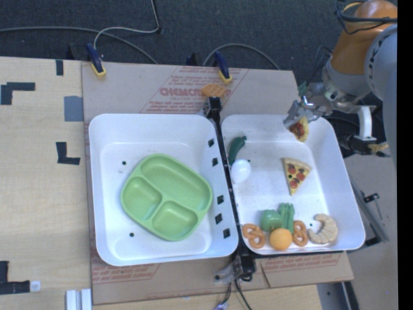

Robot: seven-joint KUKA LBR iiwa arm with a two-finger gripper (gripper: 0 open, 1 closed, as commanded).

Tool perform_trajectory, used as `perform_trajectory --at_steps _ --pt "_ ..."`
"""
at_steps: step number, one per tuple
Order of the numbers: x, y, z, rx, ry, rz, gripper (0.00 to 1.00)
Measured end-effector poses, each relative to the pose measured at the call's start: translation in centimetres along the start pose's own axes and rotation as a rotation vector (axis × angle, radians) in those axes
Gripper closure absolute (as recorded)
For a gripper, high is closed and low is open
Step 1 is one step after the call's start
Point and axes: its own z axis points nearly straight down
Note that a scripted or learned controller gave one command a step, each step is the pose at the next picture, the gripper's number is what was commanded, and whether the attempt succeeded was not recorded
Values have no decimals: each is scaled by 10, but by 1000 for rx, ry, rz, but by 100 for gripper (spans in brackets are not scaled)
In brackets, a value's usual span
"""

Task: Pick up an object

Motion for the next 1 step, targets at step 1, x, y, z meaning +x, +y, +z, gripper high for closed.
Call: perform_trajectory --at_steps 1 --pt "76 -32 -15 3 1 -1 100"
